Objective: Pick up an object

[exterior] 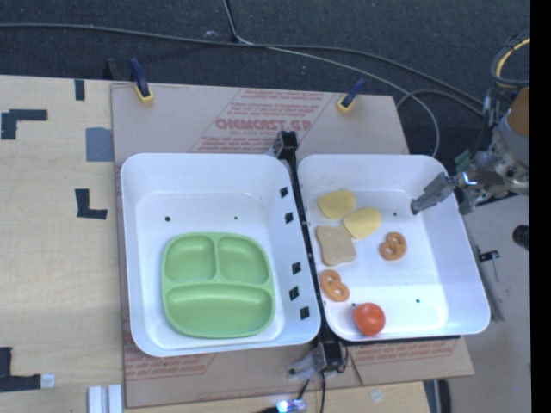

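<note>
End effector (428, 200) poised over right bin (461, 256) rim, apparently to approach food; finger state impossible to tell. Nearest: pretzel (393, 246), tomato (369, 318) farther off.

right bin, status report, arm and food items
Gripper over right bin's far right edge, holding nothing. Tomato, two pretzels, bread slice lying untouched. Nothing blocking them.

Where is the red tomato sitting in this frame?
The red tomato lies in the right bin, near its front edge, just right of the lower pretzel and well below the gripper.
</note>
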Robot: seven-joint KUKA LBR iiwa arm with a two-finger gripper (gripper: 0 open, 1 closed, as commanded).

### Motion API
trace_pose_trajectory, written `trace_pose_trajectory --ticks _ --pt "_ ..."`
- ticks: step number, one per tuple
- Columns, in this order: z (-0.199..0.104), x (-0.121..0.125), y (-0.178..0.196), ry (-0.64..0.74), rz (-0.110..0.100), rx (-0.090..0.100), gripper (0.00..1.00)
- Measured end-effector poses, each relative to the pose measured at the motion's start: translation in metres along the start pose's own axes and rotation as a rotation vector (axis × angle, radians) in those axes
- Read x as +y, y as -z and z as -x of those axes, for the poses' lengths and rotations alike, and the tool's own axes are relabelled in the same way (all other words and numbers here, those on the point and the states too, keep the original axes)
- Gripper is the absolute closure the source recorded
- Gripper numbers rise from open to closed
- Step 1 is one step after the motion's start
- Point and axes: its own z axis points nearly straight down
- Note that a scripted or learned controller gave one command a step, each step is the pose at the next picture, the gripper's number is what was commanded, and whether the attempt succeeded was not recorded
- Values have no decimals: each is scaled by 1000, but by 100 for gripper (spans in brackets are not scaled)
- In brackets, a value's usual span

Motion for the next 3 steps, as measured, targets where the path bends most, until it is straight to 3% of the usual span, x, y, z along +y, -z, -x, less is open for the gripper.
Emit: trace_pose_trajectory --ticks 1,3 --pt "-1 2 7 4 11 -3 0" --pt "-2 3 -110 3 8 -3 0"
